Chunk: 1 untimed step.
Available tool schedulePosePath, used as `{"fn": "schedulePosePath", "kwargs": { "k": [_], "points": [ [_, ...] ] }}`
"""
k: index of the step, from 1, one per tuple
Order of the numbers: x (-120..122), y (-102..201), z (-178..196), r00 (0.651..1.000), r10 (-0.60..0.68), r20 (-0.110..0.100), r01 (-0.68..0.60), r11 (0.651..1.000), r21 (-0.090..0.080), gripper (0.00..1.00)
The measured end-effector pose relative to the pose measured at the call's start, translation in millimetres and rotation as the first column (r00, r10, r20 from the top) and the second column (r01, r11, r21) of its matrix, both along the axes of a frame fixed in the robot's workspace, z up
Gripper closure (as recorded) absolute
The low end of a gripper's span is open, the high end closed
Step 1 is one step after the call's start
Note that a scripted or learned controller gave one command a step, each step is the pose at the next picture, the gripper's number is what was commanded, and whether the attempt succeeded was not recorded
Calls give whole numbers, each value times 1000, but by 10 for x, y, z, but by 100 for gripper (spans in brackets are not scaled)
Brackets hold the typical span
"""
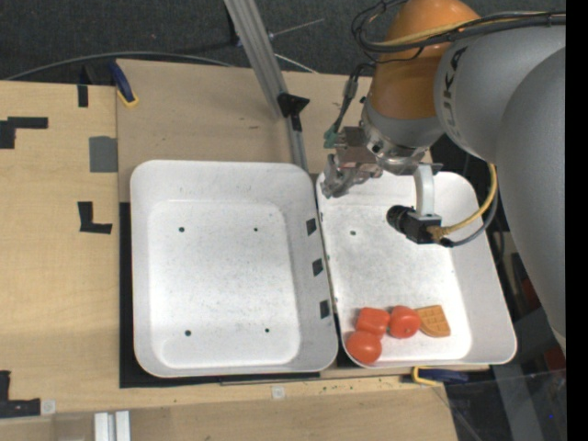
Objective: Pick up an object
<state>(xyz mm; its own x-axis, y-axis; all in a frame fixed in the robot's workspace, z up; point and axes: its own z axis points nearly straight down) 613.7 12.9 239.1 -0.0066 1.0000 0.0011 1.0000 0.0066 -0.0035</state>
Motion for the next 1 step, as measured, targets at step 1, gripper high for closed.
{"fn": "schedulePosePath", "kwargs": {
  "k": [1],
  "points": [
    [-77, 556, 38, 1000, 1, 1, -1, 1000, 0, 100]
  ]
}}
